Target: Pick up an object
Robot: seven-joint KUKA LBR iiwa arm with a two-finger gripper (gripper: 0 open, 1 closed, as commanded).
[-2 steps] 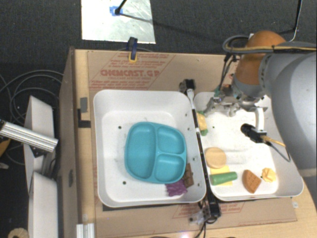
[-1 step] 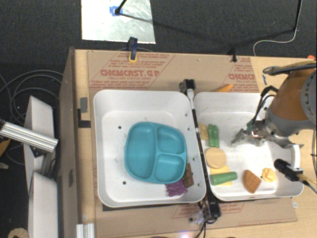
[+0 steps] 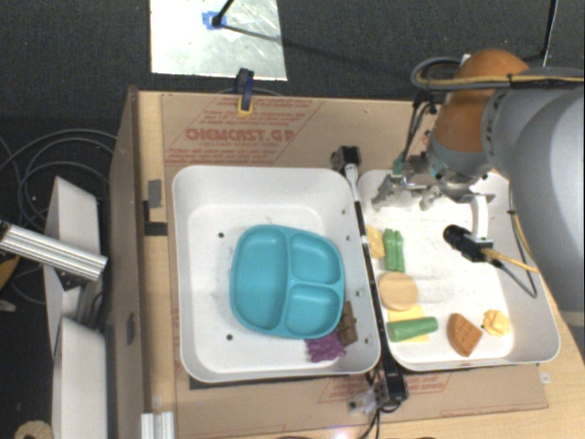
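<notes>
The gripper (image 3: 416, 190) hangs over the upper end of the right bin (image 3: 539, 341), in the upper right of the frame; whether it is open or closed cannot be told. Below it, near the bin's left wall, a ribbed green piece (image 3: 394, 250) lies just beside a small yellow piece (image 3: 375, 242). Lower down sit a round tan disc (image 3: 398, 292), a green cylinder (image 3: 412, 328), an orange-brown wedge (image 3: 464, 334) and a small yellow lump (image 3: 495, 322). The left bin (image 3: 196, 245) holds a teal divided plate (image 3: 286, 280), with a purple piece (image 3: 323, 347) and a brown piece (image 3: 348, 327) at its lower right edge
</notes>
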